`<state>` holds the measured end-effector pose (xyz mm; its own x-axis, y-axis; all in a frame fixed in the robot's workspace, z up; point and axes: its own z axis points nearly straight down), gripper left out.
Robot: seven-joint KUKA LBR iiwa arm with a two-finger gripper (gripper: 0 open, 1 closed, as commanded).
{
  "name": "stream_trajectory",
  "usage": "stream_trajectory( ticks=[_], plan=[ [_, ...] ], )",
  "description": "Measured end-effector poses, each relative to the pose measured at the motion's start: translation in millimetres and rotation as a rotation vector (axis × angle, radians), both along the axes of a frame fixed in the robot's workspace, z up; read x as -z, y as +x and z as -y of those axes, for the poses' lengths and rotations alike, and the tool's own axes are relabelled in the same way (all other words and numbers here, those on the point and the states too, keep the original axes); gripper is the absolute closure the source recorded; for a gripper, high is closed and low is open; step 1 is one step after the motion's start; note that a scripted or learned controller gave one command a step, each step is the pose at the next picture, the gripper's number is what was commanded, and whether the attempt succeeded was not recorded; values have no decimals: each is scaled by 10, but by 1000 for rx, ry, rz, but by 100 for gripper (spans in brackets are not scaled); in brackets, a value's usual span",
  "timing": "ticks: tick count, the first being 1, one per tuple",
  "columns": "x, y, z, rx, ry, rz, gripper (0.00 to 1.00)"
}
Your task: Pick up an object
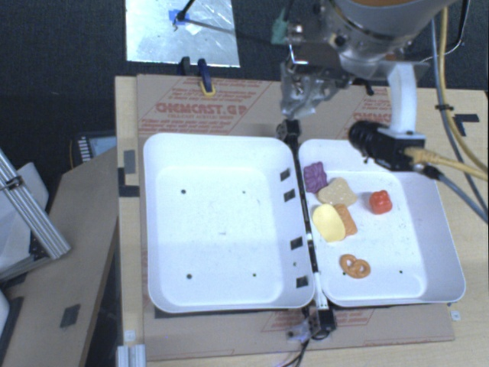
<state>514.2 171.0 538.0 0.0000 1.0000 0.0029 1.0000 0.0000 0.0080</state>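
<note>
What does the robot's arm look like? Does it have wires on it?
The arm is big, round and grey, with an orange band near the top. Its gripper is shiny metal. A white piece and a black part hang beside it, and yes, yellowish cables run off it.

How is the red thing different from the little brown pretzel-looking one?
The red object is a solid, chunky block; the pretzel is flat, with looped holes. The red object sits toward the far side of the right bin; the pretzel lies nearer the front rim. Both are small and lie apart from the central cluster.
</note>
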Motion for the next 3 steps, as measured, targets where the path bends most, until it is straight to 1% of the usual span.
stream_trajectory(
  ticks=[1,2,3],
  plan=[
    [671,381,-639,-8,-3,-11,100],
    [-16,-142,-638,-8,2,-1,100],
    [29,-121,-633,-5,-1,-6,0]
  ],
)
